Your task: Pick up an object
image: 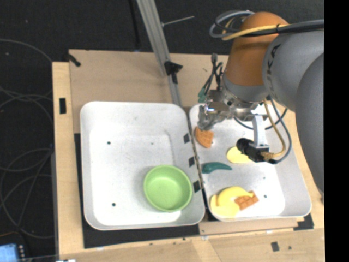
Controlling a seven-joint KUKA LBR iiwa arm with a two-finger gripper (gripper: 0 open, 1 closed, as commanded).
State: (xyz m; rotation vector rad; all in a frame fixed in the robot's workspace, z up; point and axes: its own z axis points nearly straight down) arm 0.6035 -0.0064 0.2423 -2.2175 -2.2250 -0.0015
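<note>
My gripper [206,120] hangs over the far left corner of the right bin [283,201]. Directly below its tip, touching or nearly touching it, is a small orange object [204,138] against the bin's left wall. A teal curved object [216,167] lies nearer the front along the same wall. Partly hidden by the wrist gear, a pale yellow piece [234,156] sits in the middle of the bin. At the front lies a larger yellow object [226,200] with an orange piece [246,201] on it.
The left bin [109,130] holds a green bowl [168,188] in its front right corner. A grey metal post [158,42] slants up from between the bins at the back. The arm's bulk covers the right bin's far right side.
</note>
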